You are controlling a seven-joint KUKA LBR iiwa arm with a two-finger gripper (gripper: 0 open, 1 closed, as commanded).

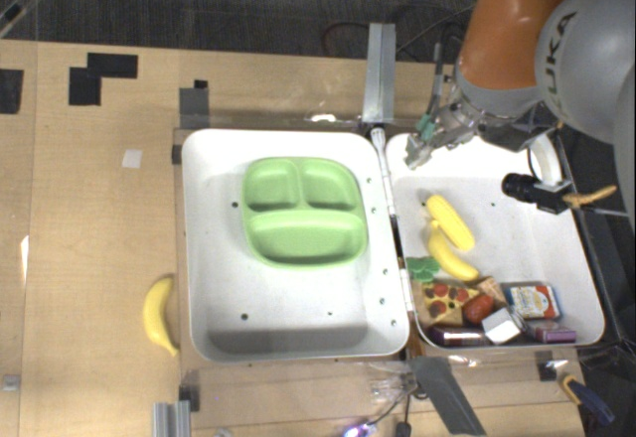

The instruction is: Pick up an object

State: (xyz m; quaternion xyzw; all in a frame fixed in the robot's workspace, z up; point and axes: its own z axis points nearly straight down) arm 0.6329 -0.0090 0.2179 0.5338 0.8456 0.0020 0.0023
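1. The arm [556, 38] is seen at the upper right of the frame, with its gripper [425, 139] poised over the upper left corner of the right bin [586, 256], near the divider between the two bins.
2. Nothing can be seen between the gripper's fingers; whether they are apart or together cannot be told from this slant.
3. The likeliest things to be picked lie in the right bin: two yellow bananas [449, 236] are placed near its middle left, one just above the other, below and slightly right of the gripper.
4. Further items are crowded along the bin's lower edge: a pizza slice toy [444, 300], a small carton [533, 301] and a purple item [553, 333].
5. A green divided plate [302, 210] is set in the left bin [209, 306], and another banana [159, 316] lies on the bench at lower left, outside the bins.
6. The step in hand is judged to be the approach: no object has yet been reached.
7. The next move would call for the gripper to be carried down-frame over a chosen object, most plausibly the upper banana, aligned across its narrow width, lowered and closed.
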